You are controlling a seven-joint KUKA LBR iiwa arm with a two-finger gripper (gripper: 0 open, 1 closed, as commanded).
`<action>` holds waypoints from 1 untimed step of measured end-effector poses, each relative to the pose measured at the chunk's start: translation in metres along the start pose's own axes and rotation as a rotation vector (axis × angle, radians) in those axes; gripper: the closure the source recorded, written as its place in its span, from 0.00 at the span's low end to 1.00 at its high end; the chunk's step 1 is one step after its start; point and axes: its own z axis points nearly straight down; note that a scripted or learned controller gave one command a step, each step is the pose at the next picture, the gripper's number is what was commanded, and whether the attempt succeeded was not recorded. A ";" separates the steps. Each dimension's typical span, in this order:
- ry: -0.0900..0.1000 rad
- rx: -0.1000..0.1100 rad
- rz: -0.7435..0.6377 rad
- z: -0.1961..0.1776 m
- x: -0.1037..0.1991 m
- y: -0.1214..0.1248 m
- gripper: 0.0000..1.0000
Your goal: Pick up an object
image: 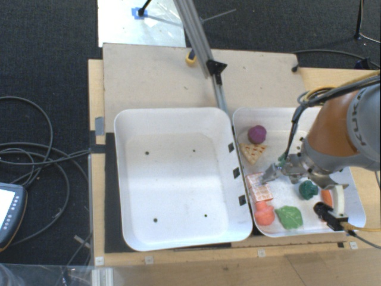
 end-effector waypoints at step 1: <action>-0.001 -0.005 0.000 -0.014 -0.001 0.001 1.00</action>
